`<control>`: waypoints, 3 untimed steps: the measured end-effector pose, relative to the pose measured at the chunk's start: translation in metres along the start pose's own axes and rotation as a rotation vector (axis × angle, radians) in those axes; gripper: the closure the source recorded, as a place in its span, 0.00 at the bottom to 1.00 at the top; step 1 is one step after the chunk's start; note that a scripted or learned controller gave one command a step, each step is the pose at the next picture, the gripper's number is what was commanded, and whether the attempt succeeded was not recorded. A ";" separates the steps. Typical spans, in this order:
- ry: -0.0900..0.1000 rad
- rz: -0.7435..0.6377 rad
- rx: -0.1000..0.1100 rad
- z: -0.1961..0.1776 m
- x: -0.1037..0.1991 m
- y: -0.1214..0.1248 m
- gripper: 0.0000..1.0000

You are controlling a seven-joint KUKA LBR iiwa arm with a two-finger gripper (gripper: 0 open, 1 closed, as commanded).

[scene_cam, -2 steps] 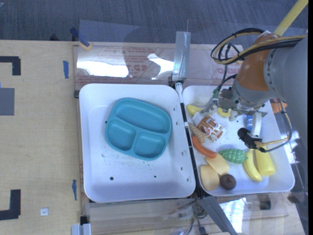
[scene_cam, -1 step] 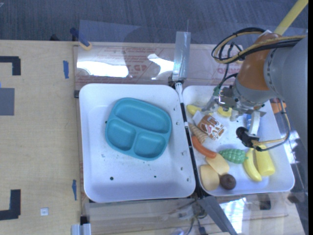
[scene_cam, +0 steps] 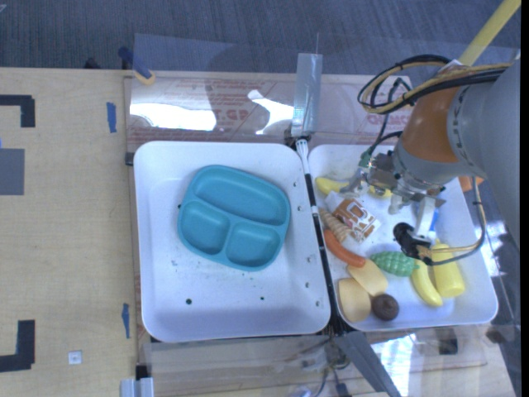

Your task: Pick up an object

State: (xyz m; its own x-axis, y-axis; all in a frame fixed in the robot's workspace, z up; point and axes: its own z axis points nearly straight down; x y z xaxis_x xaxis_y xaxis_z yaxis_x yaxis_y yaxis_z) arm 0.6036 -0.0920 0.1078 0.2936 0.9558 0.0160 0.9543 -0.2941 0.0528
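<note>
The bench carries two white bins side by side. The left bin (scene_cam: 157, 304) contains a blue divided tray (scene_cam: 234, 216). The right bin (scene_cam: 479, 304) contains toy food: carrot (scene_cam: 342, 247), green piece (scene_cam: 393, 263), banana (scene_cam: 425, 285), brown ball (scene_cam: 384, 306). The gripper (scene_cam: 395, 195) hangs over the right bin's far half; its opening cannot be determined.
</note>
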 end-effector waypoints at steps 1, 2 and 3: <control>-0.007 -0.186 0.002 0.001 -0.005 0.021 0.00; -0.006 -0.297 -0.001 0.000 -0.001 0.007 0.00; -0.002 -0.564 0.049 -0.080 0.002 -0.031 0.00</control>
